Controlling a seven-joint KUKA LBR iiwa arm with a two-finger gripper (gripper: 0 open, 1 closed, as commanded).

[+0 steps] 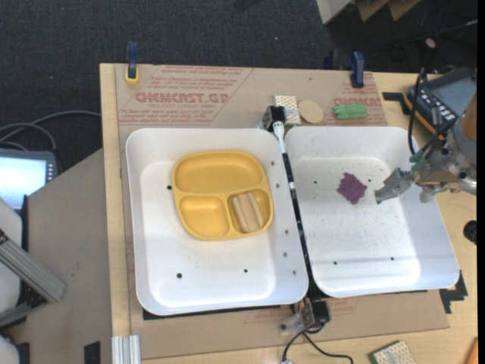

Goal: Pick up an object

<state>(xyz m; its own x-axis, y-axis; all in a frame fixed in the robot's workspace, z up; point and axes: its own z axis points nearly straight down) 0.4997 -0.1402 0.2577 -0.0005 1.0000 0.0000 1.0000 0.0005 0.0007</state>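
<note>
A small purple object (351, 188) lies in the right white bin (364, 268), toward its upper middle. My gripper (392, 186) reaches in from the right edge and hangs just right of the purple object, a short gap away, with nothing seen in its grasp. The left white bin (151, 264) bears a yellow divided plate (220, 174). A tan, bread-like piece (245, 211) rests in the plate's lower right compartment.
On the cardboard behind the bins lie a green object (349, 111) and a round tan disc (310, 111). Blue clamps (132, 58) (356, 68) hold the board's far edge. Cables and arm hardware (443, 127) crowd the right side.
</note>
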